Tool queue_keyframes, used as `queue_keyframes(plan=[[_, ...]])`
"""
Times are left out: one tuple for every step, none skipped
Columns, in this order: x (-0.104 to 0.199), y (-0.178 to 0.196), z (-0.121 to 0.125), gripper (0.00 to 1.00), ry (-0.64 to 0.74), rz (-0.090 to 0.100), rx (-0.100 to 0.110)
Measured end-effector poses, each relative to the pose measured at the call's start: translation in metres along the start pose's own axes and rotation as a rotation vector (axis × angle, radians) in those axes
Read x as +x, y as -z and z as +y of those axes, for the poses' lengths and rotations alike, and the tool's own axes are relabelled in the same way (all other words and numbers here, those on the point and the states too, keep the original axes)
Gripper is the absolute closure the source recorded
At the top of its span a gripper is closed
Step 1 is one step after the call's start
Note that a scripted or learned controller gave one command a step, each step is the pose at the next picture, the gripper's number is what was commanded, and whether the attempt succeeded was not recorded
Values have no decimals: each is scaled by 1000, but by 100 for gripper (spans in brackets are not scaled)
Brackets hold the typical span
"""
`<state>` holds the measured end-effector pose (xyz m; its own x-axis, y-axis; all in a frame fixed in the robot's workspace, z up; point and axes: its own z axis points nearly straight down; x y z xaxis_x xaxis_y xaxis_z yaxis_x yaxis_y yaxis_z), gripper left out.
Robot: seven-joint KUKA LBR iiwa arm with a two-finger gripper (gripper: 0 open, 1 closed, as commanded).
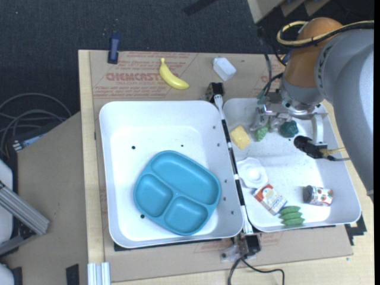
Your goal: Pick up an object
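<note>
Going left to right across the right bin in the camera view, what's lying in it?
Yellow block → white cup → red-and-white carton → green pods → small can. The green items up by the gripper overlap it, so I've left them out.

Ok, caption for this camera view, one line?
KUKA gripper lowered into the right bin near a green object and yellow block; blue tray in left bin.

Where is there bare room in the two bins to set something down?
Left bin: bare floor above the blue tray, along the far wall. Right bin: a patch between the white cup and the can. Crowded near the end effector and the yellow block.
</note>
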<state>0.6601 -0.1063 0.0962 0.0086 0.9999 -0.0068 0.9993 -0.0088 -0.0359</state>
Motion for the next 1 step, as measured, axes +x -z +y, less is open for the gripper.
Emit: queue_keyframes(plan=[[69,89,-44,100,11,8,-37]])
